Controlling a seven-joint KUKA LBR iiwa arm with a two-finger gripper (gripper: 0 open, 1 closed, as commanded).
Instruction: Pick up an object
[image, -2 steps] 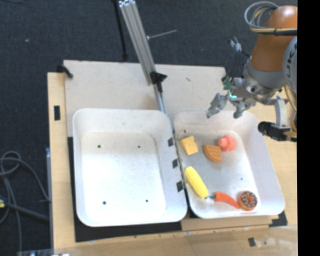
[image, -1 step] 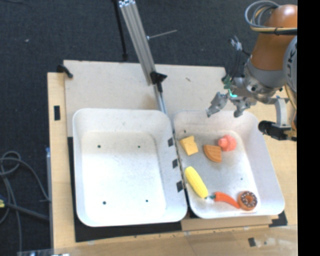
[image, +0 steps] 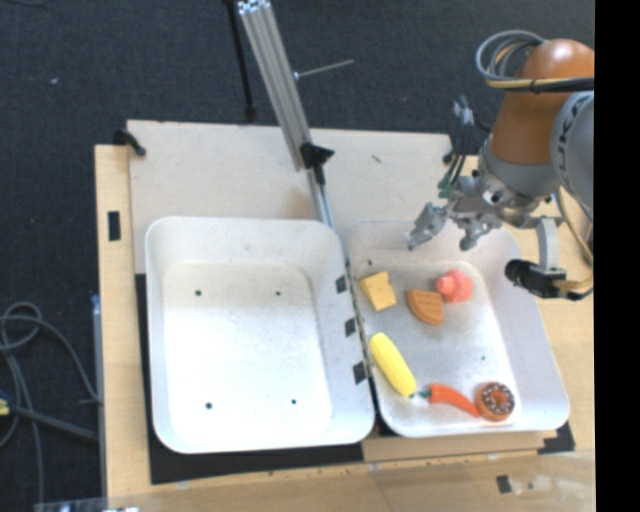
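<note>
The right bin (image: 520, 350) holds several toy foods. A yellow cheese wedge (image: 378, 291) lies near its left wall, with a tan bread piece (image: 427, 306) and a pink round item (image: 455, 286) to its right. A yellow corn cob (image: 393, 364) lies lower left, an orange carrot (image: 452, 398) and a brown donut (image: 496, 400) near the front edge. My gripper (image: 445, 232) hangs open above the bin's back edge, nothing between its fingers, up and right of the cheese and above the pink item.
The left bin (image: 180, 250) sits beside the right one. A slanted metal pole (image: 285, 95) rises from the bench behind the bins. Loose cables (image: 30, 350) lie on the floor at the left.
</note>
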